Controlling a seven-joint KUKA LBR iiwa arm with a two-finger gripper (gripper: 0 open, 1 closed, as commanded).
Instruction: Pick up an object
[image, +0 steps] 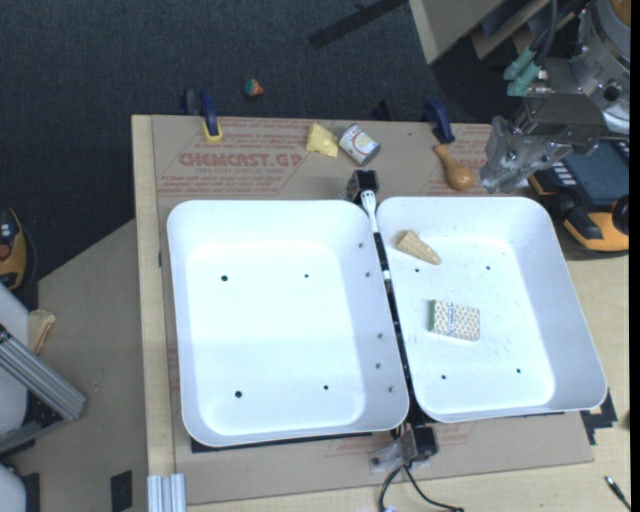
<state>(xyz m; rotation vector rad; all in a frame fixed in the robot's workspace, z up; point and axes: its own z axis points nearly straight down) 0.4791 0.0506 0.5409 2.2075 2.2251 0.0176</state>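
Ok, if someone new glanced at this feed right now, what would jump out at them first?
Probably the two white bins side by side, with just two things in the right one: a tan wedge near its top left and a patterned sponge-like block near its middle. Next, the gripper at upper right, above the board beyond the bin's far edge, beside a wooden piece.

Bright, even overhead light; the left bin (270, 315) glares almost featureless white; shadows soft; focus slightly soft throughout.
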